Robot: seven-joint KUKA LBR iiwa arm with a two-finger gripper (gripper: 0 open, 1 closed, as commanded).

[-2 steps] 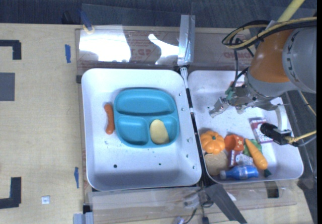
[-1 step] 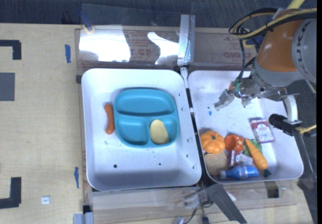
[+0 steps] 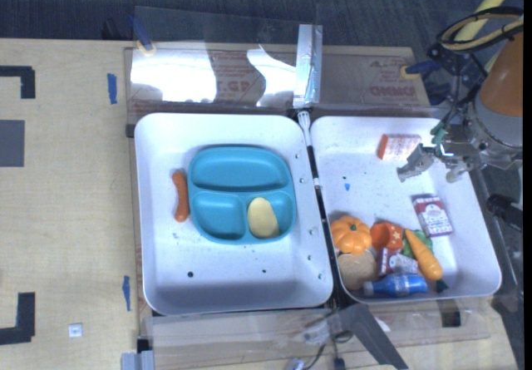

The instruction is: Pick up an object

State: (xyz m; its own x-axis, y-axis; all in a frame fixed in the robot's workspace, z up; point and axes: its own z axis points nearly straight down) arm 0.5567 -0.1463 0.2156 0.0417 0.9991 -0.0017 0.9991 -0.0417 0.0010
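Overhead view of two white bins lying side by side on the tabletop (image 3: 58, 194). The gripper (image 3: 436, 162) is hovering over the upper right part of the right bin (image 3: 349, 144), its fingers standing spread apart with nothing between them, judged to be a pose readying for a descent. Candidate objects are lying near it: a small orange-and-white packet (image 3: 399, 146) just to its left, and a red-and-white packet (image 3: 432, 216) below it. Farther toward the front wall, a cluster is lying packed together: a toy pumpkin (image 3: 352, 234), a red toy pepper (image 3: 385, 235), a toy carrot (image 3: 424, 254) and a blue bottle (image 3: 396, 285). The left bin (image 3: 158, 144) is holding a blue divided tray (image 3: 224, 181) with a yellow egg-shaped toy (image 3: 263, 217) in one compartment and a toy sausage (image 3: 179, 195) beside the tray.
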